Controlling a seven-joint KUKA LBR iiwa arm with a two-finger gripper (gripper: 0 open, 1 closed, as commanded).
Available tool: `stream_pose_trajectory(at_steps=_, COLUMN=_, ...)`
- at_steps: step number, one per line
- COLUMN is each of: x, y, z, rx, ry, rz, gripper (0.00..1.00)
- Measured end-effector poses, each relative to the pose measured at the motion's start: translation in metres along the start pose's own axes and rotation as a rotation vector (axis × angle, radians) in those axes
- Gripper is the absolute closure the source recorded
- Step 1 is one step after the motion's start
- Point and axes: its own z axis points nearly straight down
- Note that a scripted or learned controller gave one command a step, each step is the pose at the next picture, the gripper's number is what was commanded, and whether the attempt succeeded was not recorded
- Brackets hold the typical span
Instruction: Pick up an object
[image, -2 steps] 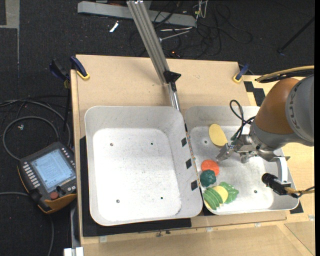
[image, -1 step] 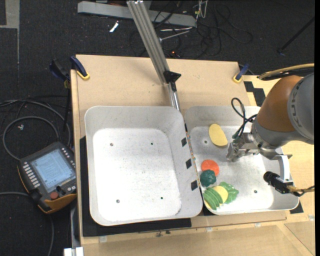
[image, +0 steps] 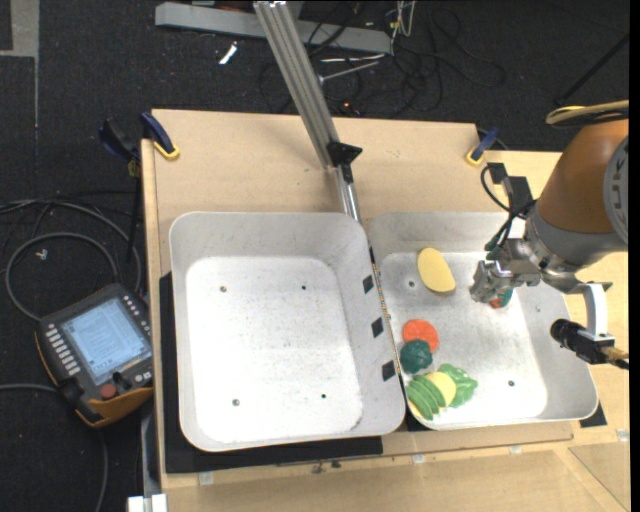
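End effector (image: 492, 290) is hanging over the right bin (image: 560, 400), up in that bin's upper right area, right of centre in the frame. Can't really tell what state it's in from this angle, it's small and kind of a grey blob. There's a tiny bit of red and green showing right at its tip, but whether that's an object or part of the hardware is anyone's guess.

Arm (image: 590, 190) comes in from the right edge of the frame, big orange band on it, with black cables running down toward the wrist.

Stuff in the right bin: a yellow object (image: 436, 270) sits just left of the end effector, close but not touching. Lower down near the bin's left wall is an orange-red ball (image: 421, 331), and touching it right below is a dark green lumpy object (image: 416, 355). Under that, toward the bottom left corner of the bin, a light green and yellow object (image: 441, 388) is bunched up against the dark green one.

Left bin (image: 190, 240) takes up the middle of the frame on the tan worktop (image: 250, 160). A teach pendant (image: 97, 350) sits on the floor at the left edge.
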Motion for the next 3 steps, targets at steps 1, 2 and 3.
stream_pose_trajectory(at_steps=1, x=0.000, y=0.002, z=-0.039, rx=0.001, ry=0.000, rz=-0.001, gripper=1.00)
stream_pose_trajectory(at_steps=2, x=0.051, y=-0.006, z=-0.033, rx=0.008, ry=0.004, rz=-0.005, gripper=1.00)
stream_pose_trajectory(at_steps=3, x=0.110, y=-0.009, z=-0.047, rx=0.005, ry=0.004, rz=-0.007, gripper=1.00)
